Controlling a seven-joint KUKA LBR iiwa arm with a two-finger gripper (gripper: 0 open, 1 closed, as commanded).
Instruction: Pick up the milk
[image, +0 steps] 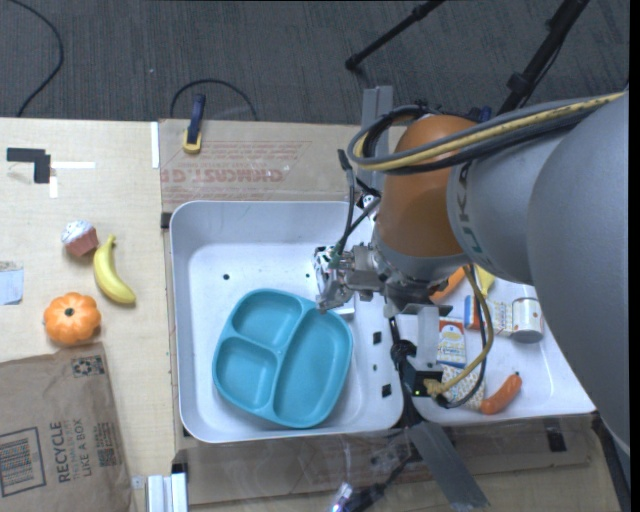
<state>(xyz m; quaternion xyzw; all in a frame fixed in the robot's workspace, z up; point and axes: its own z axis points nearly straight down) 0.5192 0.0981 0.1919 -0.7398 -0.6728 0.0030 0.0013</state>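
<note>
- Reaching in from the right, the grey arm (540, 190) with its orange band covers much of the right bin (560, 385).
- Gripper (335, 285) hangs low over the left bin (200, 250), at the far right rim of the blue divided plate (283, 358); whether its tool is apart or together, cannot tell.
- Milk carton (451, 343) lies in the right bin, partly behind cables, right of the gripper.
- Near it: a can (520, 318) and a sausage (500, 393).
- Left on the bench: banana (112, 272), pumpkin (72, 319), cupcake (80, 238).
</note>
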